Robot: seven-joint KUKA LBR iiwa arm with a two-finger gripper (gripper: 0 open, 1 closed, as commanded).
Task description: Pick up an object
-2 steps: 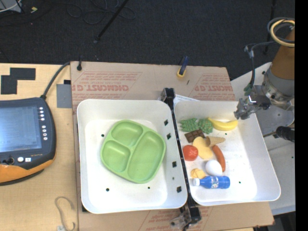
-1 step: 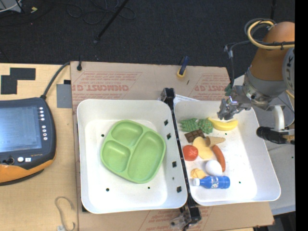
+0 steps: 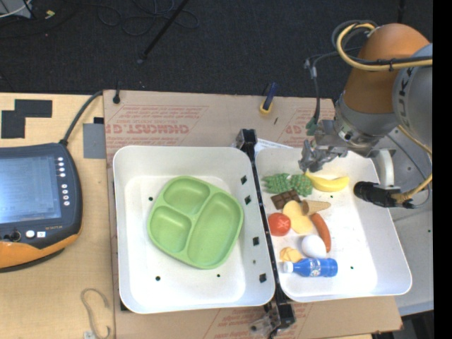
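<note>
Camera view puts us above two white bins set side by side on a cardboard-covered bench. In the left bin (image 3: pixel 134 274) we see a green divided plate (image 3: pixel 195 221) lying flat, with three compartments. The right bin (image 3: pixel 385 260) holds a cluster of toy food toward its left half: a green leafy piece (image 3: pixel 288 183) at the top, a yellow banana (image 3: pixel 330 183) just to its right, a small brown block (image 3: pixel 280 199) below the greens, a red tomato (image 3: pixel 279 224), a yellow pear-like piece (image 3: pixel 296 217), an orange-red sausage (image 3: pixel 321 230) lying at a slant, a white egg (image 3: pixel 313 246), and a blue bottle (image 3: pixel 311 267) lying on its side at the bottom of the heap. These pieces sit touching or nearly touching one another — little bare floor shows between them.

We see the gripper (image 3: pixel 311 162) hanging over the far edge of the right bin, just above the greens and the banana's left end; nothing is visibly held. From this angle we cannot tell how its jaws stand.

Around the bins: a teach pendant (image 3: pixel 35 196) with a grey screen on the left, a blue-and-yellow clamp (image 3: pixel 268 98) at the cardboard's far edge, and black cables on the dark floor beyond.
</note>
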